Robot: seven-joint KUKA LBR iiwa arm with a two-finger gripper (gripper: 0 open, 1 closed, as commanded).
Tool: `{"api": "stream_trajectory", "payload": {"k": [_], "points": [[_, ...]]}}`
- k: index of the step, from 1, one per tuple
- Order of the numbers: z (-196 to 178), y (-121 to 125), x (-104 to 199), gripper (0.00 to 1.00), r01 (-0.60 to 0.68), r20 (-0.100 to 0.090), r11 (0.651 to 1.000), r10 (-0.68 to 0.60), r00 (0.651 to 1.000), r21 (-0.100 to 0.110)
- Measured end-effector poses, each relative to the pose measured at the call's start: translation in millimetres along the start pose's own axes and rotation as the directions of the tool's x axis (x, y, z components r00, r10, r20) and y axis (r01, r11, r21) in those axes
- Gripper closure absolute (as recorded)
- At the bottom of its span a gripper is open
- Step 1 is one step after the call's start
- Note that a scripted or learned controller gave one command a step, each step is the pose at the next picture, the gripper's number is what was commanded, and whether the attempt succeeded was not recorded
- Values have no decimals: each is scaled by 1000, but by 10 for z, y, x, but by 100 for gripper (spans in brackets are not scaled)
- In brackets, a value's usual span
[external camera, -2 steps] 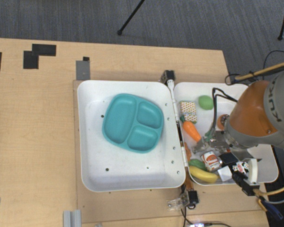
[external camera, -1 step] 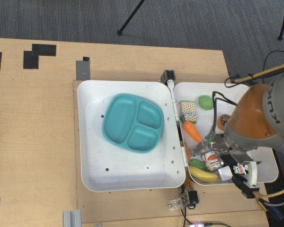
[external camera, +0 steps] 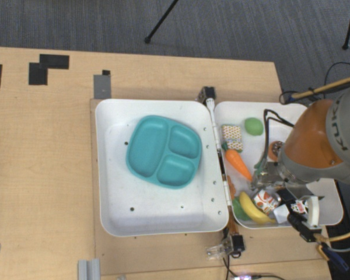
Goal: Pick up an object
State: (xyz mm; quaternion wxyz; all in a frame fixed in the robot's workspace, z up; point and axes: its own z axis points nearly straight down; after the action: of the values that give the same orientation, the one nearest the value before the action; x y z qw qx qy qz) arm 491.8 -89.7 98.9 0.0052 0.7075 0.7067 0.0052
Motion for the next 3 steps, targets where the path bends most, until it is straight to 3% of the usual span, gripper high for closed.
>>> {"api": "stream_trajectory", "payload": {"k": [1, 2, 3], "points": [[1, -1, 0, 0, 0, 0, 1000, 0, 1000, 0], [-103, 16, 7, 100, 0, 0, 1000, 0, 1000, -3], [-103, 15, 7, 0, 0, 0, 1000, 0, 1000, -3]]}}
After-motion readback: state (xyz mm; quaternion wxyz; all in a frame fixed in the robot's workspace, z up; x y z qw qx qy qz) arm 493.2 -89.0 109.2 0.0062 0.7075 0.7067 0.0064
